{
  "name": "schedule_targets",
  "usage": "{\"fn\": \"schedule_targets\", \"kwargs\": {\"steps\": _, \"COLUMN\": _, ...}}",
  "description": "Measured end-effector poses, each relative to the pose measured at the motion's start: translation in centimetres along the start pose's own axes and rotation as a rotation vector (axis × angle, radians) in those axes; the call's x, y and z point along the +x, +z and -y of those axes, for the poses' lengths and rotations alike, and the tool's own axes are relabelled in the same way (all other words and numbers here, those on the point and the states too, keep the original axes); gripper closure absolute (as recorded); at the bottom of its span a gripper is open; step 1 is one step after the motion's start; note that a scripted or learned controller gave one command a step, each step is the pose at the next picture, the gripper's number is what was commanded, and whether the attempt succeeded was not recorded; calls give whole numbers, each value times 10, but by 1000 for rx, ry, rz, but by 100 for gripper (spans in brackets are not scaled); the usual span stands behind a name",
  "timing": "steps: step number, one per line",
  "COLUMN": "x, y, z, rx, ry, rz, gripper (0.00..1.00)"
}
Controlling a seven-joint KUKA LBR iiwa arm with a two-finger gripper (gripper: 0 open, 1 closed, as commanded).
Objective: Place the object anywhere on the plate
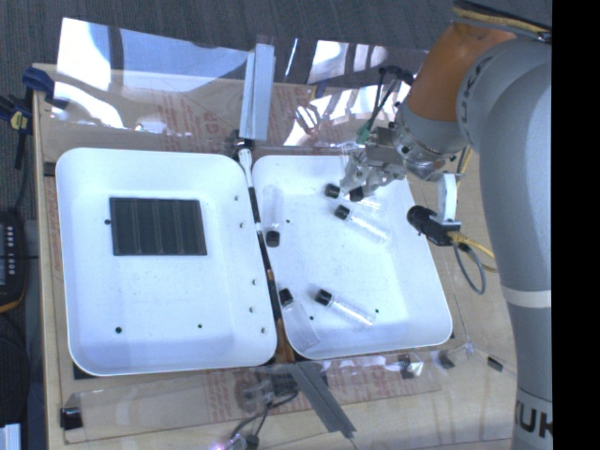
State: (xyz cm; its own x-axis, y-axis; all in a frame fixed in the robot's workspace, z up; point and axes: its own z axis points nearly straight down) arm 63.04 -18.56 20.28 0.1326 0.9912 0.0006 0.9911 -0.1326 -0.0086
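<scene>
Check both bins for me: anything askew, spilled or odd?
Nothing spilled or broken. The clear vials lie scattered on their sides at odd angles in the right bin; one rests against the divider. The dark plate sits square in the left bin.

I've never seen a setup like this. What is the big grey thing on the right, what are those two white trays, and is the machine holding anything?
One camera looks down at a slant on a bench. The grey machine with the orange band is a robot arm reaching in from the right; its gripper hangs over the right bin. That bin holds several clear vials with black caps, one near the front. The left bin holds a dark ridged plate, the target. Whether the gripper holds anything is too small to tell.
</scene>
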Motion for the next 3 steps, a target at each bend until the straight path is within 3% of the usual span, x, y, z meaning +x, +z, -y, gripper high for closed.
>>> {"fn": "schedule_targets", "kwargs": {"steps": 1, "x": 73, "y": -103, "z": 54, "rx": -5, "ry": -52, "rz": 1, "gripper": 100}}
{"fn": "schedule_targets", "kwargs": {"steps": 2, "x": 132, "y": -47, "z": 22, "rx": 3, "ry": 199, "rz": 2, "gripper": 100}}
{"fn": "schedule_targets", "kwargs": {"steps": 3, "x": 187, "y": 17, "z": 122, "rx": 3, "ry": 211, "rz": 4, "gripper": 100}}
